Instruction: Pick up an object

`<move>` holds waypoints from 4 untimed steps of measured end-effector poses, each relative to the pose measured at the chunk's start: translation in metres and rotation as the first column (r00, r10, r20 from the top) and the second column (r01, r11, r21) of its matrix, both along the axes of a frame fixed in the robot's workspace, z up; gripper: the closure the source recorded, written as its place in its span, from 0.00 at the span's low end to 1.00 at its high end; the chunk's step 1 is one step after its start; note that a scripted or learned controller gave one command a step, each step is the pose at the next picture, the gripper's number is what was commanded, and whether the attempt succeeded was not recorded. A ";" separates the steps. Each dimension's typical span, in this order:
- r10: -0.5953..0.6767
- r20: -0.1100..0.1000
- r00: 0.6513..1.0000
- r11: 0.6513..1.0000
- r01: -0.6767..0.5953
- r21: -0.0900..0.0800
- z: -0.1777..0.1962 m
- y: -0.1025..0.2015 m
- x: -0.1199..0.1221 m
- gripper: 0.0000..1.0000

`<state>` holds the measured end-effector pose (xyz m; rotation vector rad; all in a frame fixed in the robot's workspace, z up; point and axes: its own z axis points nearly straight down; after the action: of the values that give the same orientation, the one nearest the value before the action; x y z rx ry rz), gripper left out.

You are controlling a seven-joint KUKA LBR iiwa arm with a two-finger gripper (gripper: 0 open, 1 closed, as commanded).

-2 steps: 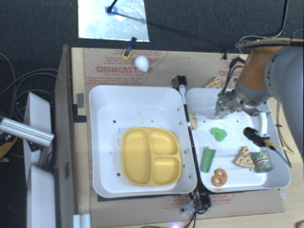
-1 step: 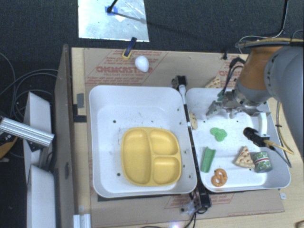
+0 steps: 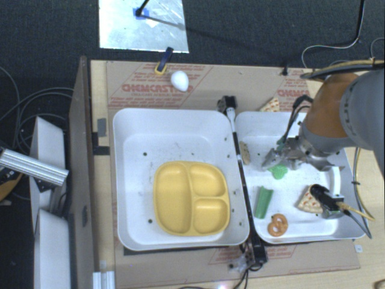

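I am hovering my gripper (image 3: 281, 159) over the small green object (image 3: 279, 173) in the right bin (image 3: 258, 125); my jaws' state I cannot tell. Closing off-centre is risking nudging it toward the green stick (image 3: 263, 201).

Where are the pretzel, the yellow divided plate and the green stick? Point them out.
pretzel (image 3: 277, 225): camera view, on its middle, in the right bin's near part.
yellow divided plate (image 3: 172, 196): camera view, on the floor of its large left compartment.
green stick (image 3: 263, 202): camera view, at mid-length.
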<state>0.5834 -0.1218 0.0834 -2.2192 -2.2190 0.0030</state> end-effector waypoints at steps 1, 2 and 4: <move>-0.002 0.003 1.000 1.000 0.002 -0.002 0.001 -0.030 -0.019 0.00; 0.007 0.003 1.000 1.000 -0.007 0.001 0.006 0.022 -0.021 0.00; 0.003 0.008 1.000 1.000 -0.003 0.000 0.012 0.026 -0.064 1.00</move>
<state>0.5197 -0.0955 0.0955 -2.2200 -2.2262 -0.0053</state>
